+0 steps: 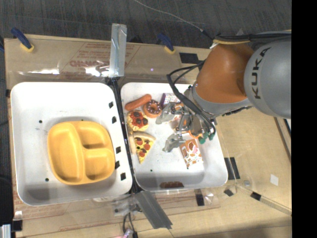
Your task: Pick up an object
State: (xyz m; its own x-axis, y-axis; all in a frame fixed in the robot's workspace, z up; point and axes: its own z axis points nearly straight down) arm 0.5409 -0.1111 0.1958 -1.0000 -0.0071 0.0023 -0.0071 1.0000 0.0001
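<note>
Two metal fingers of the gripper (171,131) are standing spread apart over the white floor of the right-hand shallow white bin (213,175), one tip near the top of the toy food cluster and the other lower down, with nothing showing between them. Just beside the lower finger, a small orange-and-white printed packet (191,153) is lying flat toward the bin's right side. To the left of the fingers, a wedge-shaped toy pizza slice with red toppings (142,145) is resting near the divider wall, its point aiming down. Above it, a round toy pizza with red and dark spots (137,119) is sitting, and next to that a dark brown toy doughnut (152,108) is lying close to an orange-red toy sausage (137,102), which is slanting along the bin's upper left. A brown flat piece (172,185) is leaning against the near wall.

Reaching in from the right, the grey arm with its orange band (225,73) is hanging over the upper right corner of that bin, black cables looping around the wrist.

Across the divider, the left-hand shallow white bin (25,103) is holding one thing: a yellow plastic compartment tray (80,151), sitting flat with three sections, near the bin's middle.
</note>
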